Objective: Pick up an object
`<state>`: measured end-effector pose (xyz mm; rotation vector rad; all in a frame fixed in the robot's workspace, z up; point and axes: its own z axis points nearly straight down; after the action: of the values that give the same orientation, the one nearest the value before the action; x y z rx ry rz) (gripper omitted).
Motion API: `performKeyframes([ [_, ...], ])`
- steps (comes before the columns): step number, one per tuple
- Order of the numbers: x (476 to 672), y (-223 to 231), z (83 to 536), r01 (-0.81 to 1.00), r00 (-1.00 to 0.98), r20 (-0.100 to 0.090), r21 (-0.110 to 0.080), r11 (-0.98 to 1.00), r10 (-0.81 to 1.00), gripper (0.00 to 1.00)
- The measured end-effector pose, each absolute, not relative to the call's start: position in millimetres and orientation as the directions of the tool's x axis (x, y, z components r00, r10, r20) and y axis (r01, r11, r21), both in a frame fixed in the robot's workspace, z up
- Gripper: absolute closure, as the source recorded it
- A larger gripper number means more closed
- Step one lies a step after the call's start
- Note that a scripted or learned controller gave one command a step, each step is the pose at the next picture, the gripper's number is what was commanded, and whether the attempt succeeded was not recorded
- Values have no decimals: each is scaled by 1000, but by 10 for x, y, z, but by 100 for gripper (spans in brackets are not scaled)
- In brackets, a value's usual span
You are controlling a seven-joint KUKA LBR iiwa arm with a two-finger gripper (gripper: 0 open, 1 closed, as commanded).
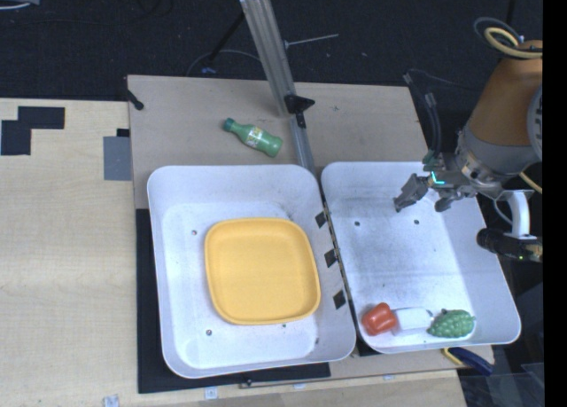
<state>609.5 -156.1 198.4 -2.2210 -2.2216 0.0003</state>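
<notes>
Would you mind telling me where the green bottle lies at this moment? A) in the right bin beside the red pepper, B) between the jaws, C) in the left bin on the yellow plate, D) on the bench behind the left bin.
D: the green bottle lies on its side on the bench, beyond the far rim of the left bin.

right bin (pixel 416 254): middle bare | near edge: red pepper (pixel 379 317), white piece (pixel 413 317), green cluster (pixel 451 324) | left bin (pixel 173 219): yellow plate (pixel 262 270) centre
</notes>
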Motion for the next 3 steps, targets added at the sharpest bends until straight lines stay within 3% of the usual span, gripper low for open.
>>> performKeyframes([
  [1,6095,-1561,1983,1000,0,0,0,0,1000,0],
  [3,6036,-1612,898,1000,-1,0,-2,1,1000,0],
])
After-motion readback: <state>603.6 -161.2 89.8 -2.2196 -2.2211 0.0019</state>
